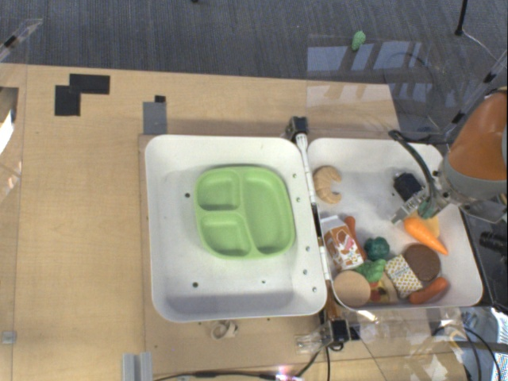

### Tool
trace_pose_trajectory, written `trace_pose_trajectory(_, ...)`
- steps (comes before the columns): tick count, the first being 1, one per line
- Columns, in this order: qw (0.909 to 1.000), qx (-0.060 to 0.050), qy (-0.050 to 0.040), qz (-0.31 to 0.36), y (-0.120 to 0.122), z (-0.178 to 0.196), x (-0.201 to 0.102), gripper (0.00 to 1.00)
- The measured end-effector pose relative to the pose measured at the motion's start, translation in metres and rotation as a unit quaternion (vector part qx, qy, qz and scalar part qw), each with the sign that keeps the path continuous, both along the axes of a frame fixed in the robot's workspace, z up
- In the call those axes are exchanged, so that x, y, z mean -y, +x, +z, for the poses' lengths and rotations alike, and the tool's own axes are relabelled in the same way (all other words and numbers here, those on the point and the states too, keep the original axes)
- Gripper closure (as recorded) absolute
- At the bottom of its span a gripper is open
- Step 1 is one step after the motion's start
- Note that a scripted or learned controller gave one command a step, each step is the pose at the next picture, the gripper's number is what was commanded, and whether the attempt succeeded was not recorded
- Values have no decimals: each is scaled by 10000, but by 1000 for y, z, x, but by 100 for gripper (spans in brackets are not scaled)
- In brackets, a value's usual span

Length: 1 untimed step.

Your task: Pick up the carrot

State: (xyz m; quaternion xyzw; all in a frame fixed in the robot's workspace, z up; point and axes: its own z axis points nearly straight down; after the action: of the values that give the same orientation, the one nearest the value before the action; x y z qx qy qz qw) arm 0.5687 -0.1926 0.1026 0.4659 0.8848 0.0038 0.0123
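The carrot (425,232) is orange and lies in the right bin (373,153) near its right wall, pointing down and to the right. My gripper (418,208) comes in from the right and sits low at the carrot's upper, leafy end. The wrist hides that end of the carrot, so contact between the two is unclear.
Crowded into the front of the right bin are a small carton (343,246), broccoli (377,248), a round bun (352,288), a brown patty (421,262) and a sausage (429,292). A croissant (327,182) lies at the back left. The left bin (171,292) holds a green compartment plate (242,211).
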Motion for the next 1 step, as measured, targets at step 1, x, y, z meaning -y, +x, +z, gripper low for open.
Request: trace_pose_trajectory(1, 9989, -43, 8, 470, 3, 82, -66, 100)
